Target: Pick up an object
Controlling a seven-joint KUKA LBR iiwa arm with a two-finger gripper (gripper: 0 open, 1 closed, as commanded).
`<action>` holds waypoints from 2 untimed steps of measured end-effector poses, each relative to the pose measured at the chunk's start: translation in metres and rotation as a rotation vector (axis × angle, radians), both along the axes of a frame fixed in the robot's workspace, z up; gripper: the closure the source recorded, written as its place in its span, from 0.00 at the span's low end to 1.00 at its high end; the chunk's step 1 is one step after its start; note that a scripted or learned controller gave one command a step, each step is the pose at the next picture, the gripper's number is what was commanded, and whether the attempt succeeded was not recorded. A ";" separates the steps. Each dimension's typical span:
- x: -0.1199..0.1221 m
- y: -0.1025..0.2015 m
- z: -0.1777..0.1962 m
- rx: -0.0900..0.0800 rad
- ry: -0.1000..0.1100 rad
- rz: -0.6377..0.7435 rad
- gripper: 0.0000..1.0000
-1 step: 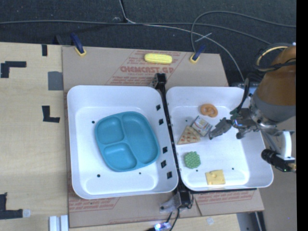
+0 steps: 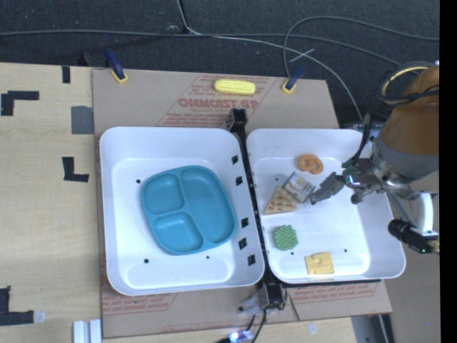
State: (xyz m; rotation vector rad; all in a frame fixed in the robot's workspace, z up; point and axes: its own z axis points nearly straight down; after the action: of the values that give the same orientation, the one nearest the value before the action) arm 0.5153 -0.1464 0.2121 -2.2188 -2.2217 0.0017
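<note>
Two white bins side by side on the counter (image 2: 43,191). In the left bin (image 2: 118,156): a blue divided plate (image 2: 188,209). In the right bin (image 2: 371,256): orange pretzel-like piece (image 2: 309,163), small grey packet (image 2: 299,186), tan wedge (image 2: 280,204), green round piece (image 2: 285,236), yellow block (image 2: 319,264). Pincer (image 2: 323,190) low over right bin, just beside the packet, nothing visibly between its fingers; open or closed, cannot tell. Yellow corn-like object (image 2: 234,86) on cardboard behind the bins.

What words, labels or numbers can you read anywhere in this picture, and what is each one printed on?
Red print on the cardboard sheet, behind the bins: blurred; it looks like "CHEMCAST GP", but I cannot be sure.
More red print at the cardboard's front edge, left of center: too small and blurred to read.
Small packet in the right bin: any print is too small to read.
</note>
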 end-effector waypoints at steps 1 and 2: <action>-0.010 0.001 -0.048 0.000 0.004 -0.001 0.00; -0.012 -0.001 -0.112 0.001 0.006 -0.001 0.00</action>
State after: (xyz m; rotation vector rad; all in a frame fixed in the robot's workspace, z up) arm 0.5029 -0.1471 0.0996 -2.2170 -2.2169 0.0068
